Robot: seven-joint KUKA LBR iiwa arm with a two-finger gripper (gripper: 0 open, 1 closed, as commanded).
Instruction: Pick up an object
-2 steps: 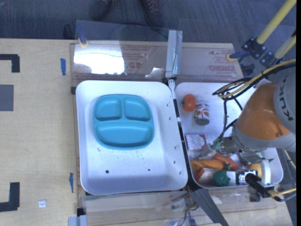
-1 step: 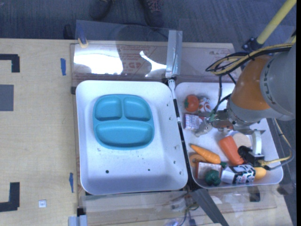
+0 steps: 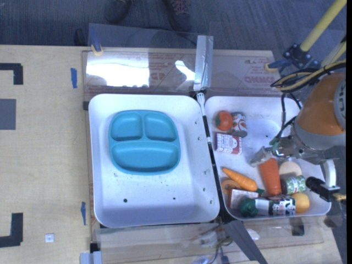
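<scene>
Left bin (image 3: 104, 202), well left of the pincer, holds a blue divided plate (image 3: 144, 141) and nothing the task needs. Right bin (image 3: 258, 104) carries the clutter, and the arm (image 3: 324, 111) leans in over its right side with the pincer (image 3: 273, 153) low among the objects. Whether it is apart or together I cannot tell; metal parts and shadow blur it. Directly below the pincer and touching or nearly touching it stands an orange carrot-shaped block (image 3: 270, 176), the likeliest target, though nothing reads as clearly gripped. Below and left lies a smaller carrot (image 3: 240, 178); further below, along the bin's near rim, a dark bottle (image 3: 269, 206). To the left sits a red-and-white packet (image 3: 228, 143), and up-left a tomato (image 3: 223, 120) beside a small can (image 3: 238, 123). Right of the orange block are a pale egg-like thing (image 3: 290, 168), a small green-labelled jar (image 3: 294, 185) and a yellow lemon (image 3: 302, 203). Judgement: task not done; nothing is lifted, so grip and raise remain. Open room is up and left of the pincer, on bare bin floor; below and right the objects crowd against the rim, so a straight vertical lift looks safest.
</scene>
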